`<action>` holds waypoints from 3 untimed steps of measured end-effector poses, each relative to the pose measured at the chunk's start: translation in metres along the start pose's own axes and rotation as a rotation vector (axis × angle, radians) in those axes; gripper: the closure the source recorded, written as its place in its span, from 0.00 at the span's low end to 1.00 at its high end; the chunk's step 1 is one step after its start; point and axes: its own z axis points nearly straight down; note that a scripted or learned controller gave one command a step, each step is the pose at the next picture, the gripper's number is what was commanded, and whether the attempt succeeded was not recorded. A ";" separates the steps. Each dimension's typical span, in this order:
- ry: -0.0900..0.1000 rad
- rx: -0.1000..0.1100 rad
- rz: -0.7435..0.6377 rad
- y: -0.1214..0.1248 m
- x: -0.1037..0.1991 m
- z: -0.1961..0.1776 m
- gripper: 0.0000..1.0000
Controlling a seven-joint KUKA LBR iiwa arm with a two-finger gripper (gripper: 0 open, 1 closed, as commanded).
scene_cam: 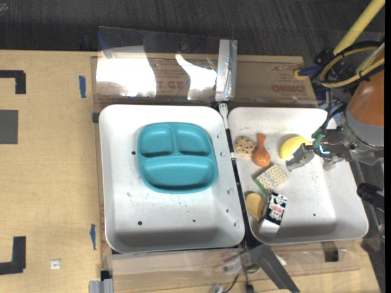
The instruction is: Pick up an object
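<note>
The right bin (317, 215) holds a yellow lemon-like object (292, 144), a round cookie (245, 145), an orange pear-shaped piece (262, 152), a checkered cracker (272, 177), a tan lump (255, 205) and a black-and-white box (275, 209). My gripper (300, 158) hangs in the right bin, just right of and slightly below the yellow object, touching or nearly touching it. The dark fingers point left and down. Nothing clearly sits between them.
The left bin (116, 182) carries a teal divided plate (177, 156). A clear plastic sheet and a silver taped post (225, 72) stand behind the bins. Yellow and black cables (351, 47) hang at the upper right beside the arm.
</note>
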 end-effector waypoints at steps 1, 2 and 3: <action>0.001 0.007 0.022 -0.007 0.013 0.141 0.00; -0.002 -0.007 -0.179 0.041 -0.010 0.154 0.00; -0.003 -0.011 -0.177 0.042 -0.010 0.144 1.00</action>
